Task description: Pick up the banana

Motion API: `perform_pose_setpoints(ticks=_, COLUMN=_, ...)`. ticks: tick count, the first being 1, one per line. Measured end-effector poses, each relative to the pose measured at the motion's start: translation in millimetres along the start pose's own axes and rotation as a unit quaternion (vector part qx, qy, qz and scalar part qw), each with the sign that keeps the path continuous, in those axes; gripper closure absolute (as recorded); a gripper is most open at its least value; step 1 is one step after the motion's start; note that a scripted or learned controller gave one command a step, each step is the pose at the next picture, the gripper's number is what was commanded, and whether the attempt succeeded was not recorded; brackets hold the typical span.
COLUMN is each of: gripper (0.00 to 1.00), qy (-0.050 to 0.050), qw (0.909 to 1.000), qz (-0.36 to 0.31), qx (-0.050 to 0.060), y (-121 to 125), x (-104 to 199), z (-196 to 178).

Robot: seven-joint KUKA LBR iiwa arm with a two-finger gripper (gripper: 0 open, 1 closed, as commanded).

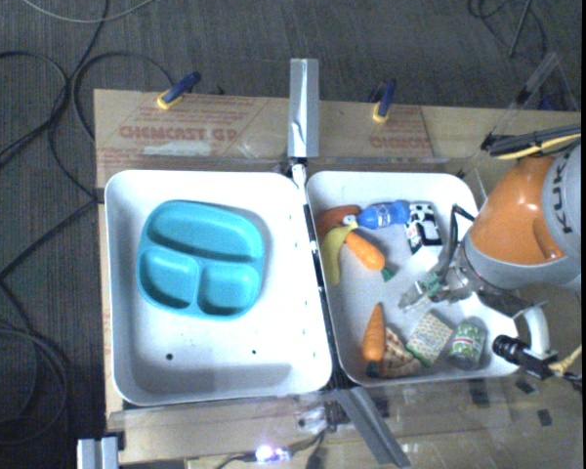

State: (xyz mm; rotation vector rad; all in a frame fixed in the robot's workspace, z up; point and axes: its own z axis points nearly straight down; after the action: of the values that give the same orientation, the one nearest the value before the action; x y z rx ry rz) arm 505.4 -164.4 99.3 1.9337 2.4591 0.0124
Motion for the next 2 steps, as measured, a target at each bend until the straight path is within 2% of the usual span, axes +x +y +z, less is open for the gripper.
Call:
perform_pose_setpoints(ticks=1, gripper=0.00, qy=0.000, qw=1.0000, qz=0.000, qx=0.000, y=-0.1, x=0.1, z=0.1)
perform_pose_setpoints(ticks=2, gripper=0.00, qy=-0.002, qw=0.9951, qz=-0.099, qx=0.002, y=-1.3, x=45.2, z=9.3)
